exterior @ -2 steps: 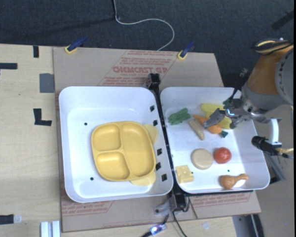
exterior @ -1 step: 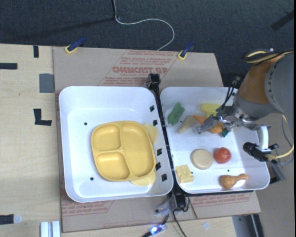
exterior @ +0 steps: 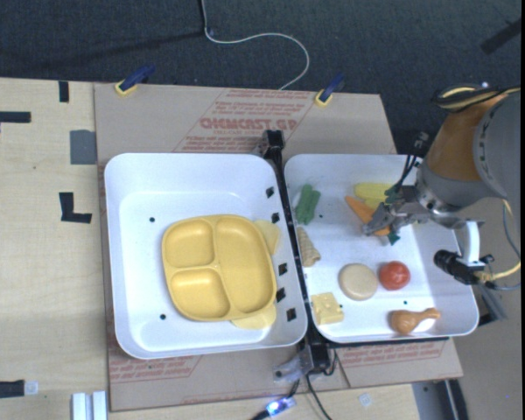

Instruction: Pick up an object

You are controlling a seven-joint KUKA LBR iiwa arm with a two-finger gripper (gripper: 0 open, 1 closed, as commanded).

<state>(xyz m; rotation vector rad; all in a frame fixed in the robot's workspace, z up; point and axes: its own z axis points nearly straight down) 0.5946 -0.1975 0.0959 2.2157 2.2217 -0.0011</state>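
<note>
The left bin (exterior: 131, 191) holds a yellow divided tray (exterior: 217, 265). The right bin (exterior: 332, 169), at the frame's right, holds a green piece (exterior: 308, 202), a beige disc (exterior: 359, 282), a tomato (exterior: 395, 275) and an orange carrot (exterior: 364, 208) beside the claw (exterior: 387, 221). I cannot tell the claw's state.
</note>
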